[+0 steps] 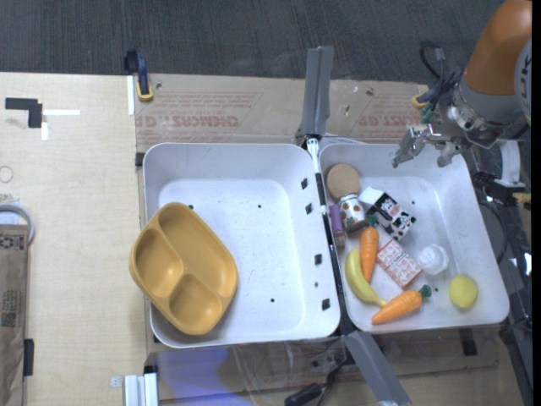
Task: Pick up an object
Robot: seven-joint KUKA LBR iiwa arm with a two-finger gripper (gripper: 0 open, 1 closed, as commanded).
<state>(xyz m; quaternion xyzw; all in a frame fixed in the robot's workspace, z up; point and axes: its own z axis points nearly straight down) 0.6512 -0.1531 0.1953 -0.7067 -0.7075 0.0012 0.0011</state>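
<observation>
The tool (420, 143) hangs over the right bin's (486, 227) far rim, fingers spread apart with nothing between them, touching nothing. Below it in that bin lie two carrots (369, 252), a banana (359, 279) and a lemon (462, 292).

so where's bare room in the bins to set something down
Left white bin: bare floor right of the yellow divided plate. Right white bin: crowded near the divider, around the orange carrots and yellow banana; a bare strip below the pincer.
</observation>
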